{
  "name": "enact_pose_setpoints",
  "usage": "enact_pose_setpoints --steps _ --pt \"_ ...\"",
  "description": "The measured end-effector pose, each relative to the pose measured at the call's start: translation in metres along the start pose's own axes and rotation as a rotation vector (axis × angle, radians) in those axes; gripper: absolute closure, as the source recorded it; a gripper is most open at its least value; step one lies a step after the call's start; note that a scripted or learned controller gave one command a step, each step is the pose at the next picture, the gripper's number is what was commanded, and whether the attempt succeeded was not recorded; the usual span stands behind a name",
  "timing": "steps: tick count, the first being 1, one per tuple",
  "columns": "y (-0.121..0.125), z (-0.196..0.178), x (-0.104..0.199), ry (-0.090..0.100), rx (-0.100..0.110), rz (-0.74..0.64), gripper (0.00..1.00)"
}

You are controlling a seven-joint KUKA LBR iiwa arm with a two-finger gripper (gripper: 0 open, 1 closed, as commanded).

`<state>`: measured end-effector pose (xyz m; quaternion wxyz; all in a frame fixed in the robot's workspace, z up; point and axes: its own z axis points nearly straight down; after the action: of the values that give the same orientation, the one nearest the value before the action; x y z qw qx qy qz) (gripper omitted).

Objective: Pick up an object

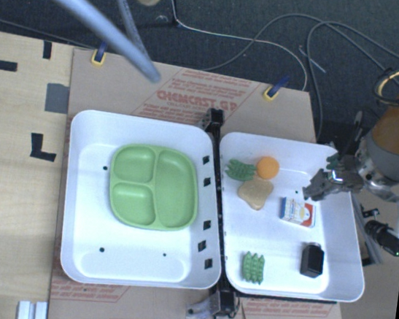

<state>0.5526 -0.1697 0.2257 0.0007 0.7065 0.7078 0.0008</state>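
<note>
The right bin (329,284) holds several objects. An orange ball (268,167) lies beside a green leafy toy (240,170), with a tan bread-like piece (254,193) just below them. A small white, red and blue carton (297,212) lies further right. A black block (311,259) and a green ridged piece (253,266) sit near the front. My gripper (319,186) hangs over the right bin's right side, just above and right of the carton. Nothing shows between its fingers.
The left bin (80,197) holds a green divided plate (154,188). A black clip strip (213,194) joins the two bins. Cables trail over the dark bench behind. A grey pole (95,11) slants across the top left.
</note>
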Motion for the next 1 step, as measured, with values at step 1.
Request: enact_pose_setpoints --steps 1 --pt "0.0009 -0.0092 0.0573 0.002 0.002 -0.005 1.00"
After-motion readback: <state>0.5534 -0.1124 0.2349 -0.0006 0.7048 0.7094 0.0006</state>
